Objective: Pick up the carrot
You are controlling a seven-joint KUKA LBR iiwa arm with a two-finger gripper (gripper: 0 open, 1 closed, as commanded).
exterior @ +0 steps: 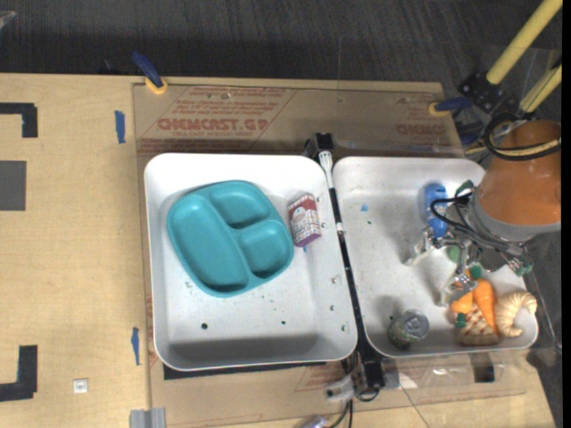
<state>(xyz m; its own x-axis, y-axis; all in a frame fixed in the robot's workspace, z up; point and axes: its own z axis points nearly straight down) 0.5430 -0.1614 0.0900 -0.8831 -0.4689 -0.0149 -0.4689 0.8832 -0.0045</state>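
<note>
The orange carrot (483, 300) lies in the right bin (379, 239), near its front right corner. It rests against a tan waffle-like piece (475, 326) and a beige shell-shaped toy (516, 311). My gripper (457, 270) hangs just above and to the left of the carrot, close to its upper end. The arm's orange band (528, 185) sits over the bin's right rim. Cables and a blue part (434, 205) of the wrist hide some of the bin floor behind the gripper.
A grey round can (409, 327) lies at the front of the right bin. The left bin (165, 328) holds a teal divided plate (230, 235) and a small red-and-white can (305, 220). A black divider (341, 248) runs between the bins.
</note>
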